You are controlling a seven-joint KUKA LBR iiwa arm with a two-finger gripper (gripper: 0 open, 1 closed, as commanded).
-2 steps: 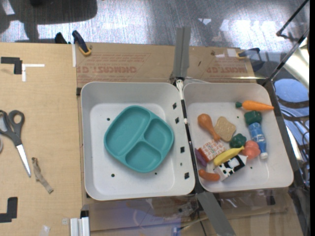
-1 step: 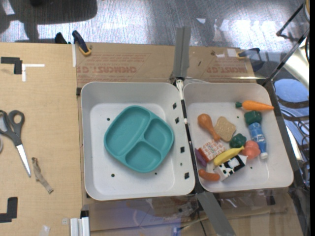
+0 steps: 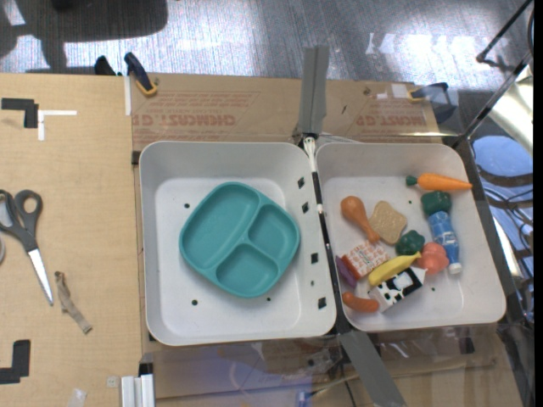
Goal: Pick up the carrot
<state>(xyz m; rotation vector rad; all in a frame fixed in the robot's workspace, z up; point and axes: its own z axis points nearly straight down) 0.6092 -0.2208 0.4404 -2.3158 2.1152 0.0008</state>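
Two shallow white bins are seen side by side on a tabletop (image 3: 68, 227) covered in brown cardboard. The left bin (image 3: 161, 253) holds a teal divided plate (image 3: 240, 239) with three compartments, lying flat near the middle of the bin floor.

The right bin (image 3: 475, 295) holds a cluster of toy food items. The carrot (image 3: 443, 182) is found in the far right corner of this bin, lying on its side close to the back wall, with its green top pointed left and its orange tip pointed right. Just in front of it a dark green item (image 3: 436, 202) is placed, and below that a blue and white bottle (image 3: 444, 237) lies lengthwise. A chicken drumstick (image 3: 358, 214) and a slice of bread (image 3: 388, 221) are seen further left, apart from the carrot. Nearer the front, a banana (image 3: 394, 268) rests across a red and white packet (image 3: 365, 257) and a black and white carton (image 3: 400, 287), with a small orange-red piece (image 3: 361, 303) just beside them.

On the cardboard to the left of the bins, a pair of scissors (image 3: 30, 240) is laid with the handles toward the back.

Whether the end effector is wide or narrow cannot be told.
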